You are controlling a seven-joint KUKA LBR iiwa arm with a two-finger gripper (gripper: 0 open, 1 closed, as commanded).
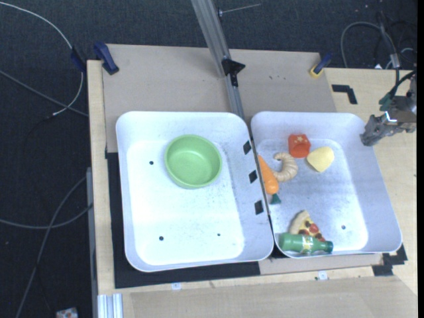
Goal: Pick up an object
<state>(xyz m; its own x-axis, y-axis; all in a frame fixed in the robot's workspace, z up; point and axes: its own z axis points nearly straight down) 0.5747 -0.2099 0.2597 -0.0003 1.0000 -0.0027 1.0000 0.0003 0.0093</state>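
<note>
The right bin [361, 197] holds several small items. A red pepper-like piece [299, 144] and a yellow lump [320, 158] sit near its back. A beige curled piece [286, 166] lies beside an orange carrot [267, 174] at the left wall. A pizza slice [305, 223] and a green bottle [305, 244] rest at the front rim. My gripper [372, 134] hangs at the far right, over the bin's back right rim. It is apart from all the items and nothing shows in it.
The left bin [179, 224] holds a green bowl [193, 161] toward its back. A metal post [213, 32] slants down to the gap between the bins. Blue [105, 57] and yellow [320, 64] clamps grip the board's back edge.
</note>
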